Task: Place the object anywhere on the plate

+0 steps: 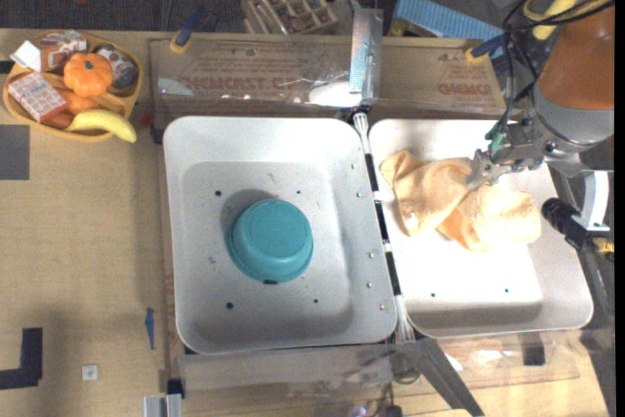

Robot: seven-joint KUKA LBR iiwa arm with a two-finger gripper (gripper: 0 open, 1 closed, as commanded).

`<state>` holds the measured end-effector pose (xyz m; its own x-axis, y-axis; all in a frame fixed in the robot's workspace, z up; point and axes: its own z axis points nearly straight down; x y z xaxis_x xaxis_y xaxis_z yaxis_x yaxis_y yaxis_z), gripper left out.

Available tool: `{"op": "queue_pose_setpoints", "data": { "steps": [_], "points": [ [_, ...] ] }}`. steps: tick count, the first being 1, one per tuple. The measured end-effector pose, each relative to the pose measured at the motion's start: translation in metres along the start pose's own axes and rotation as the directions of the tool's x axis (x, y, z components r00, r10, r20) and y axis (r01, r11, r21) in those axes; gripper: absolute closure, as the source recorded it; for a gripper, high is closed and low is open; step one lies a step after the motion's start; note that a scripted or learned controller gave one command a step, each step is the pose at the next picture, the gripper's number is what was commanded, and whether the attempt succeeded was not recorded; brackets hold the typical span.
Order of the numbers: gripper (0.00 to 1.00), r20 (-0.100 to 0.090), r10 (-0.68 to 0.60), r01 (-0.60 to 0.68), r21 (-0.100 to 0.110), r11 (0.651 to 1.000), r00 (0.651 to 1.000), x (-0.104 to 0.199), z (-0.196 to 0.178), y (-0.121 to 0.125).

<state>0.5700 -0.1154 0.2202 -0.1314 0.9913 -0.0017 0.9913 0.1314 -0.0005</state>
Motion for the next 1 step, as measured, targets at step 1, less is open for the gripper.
{"op": "queue_pose_setpoints", "data": {
  "steps": [1],
  "points": [
    [1.00, 0.002, -0.003, 0.003, -0.003, 1.000, 1.000, 0.0005, -0.0046, 0.0010]
  ]
}}
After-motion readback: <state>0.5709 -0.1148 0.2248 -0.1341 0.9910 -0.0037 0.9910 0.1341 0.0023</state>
